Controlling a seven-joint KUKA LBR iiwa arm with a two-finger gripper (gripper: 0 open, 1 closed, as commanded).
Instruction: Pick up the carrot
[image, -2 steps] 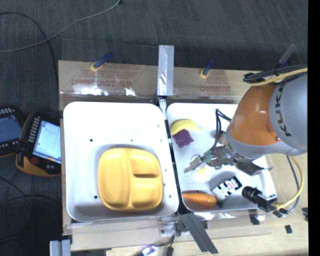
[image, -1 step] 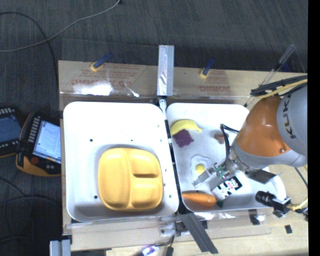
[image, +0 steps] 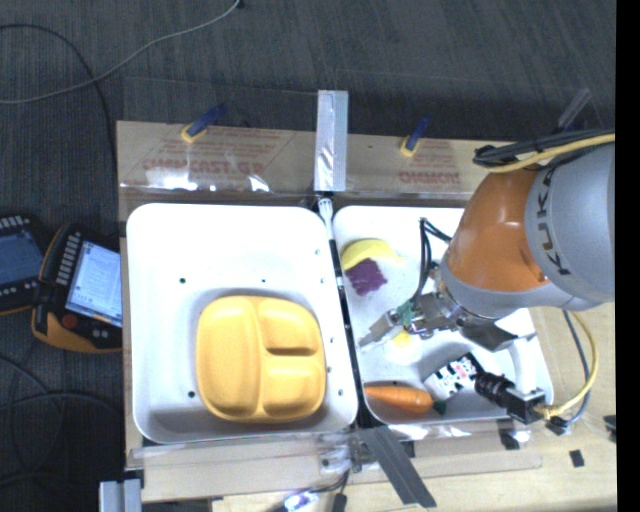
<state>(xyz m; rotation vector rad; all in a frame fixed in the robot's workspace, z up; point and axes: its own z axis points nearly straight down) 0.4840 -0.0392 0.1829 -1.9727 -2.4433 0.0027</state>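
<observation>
Though sideways, KUKA lettering (image: 550, 222) on arm (image: 585, 200) near carrot (image: 398, 400).

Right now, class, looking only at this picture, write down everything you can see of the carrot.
The carrot is smooth and orange, long and rounded, and looks like a plastic toy. It has a small dark tip at its right end. It lies flat on its side, lengthwise along the near wall of the right-hand bin, by that bin's near left corner. It seems to rest against that wall. The gripper is apart from it, further up the bin, and does not hold it.
</observation>
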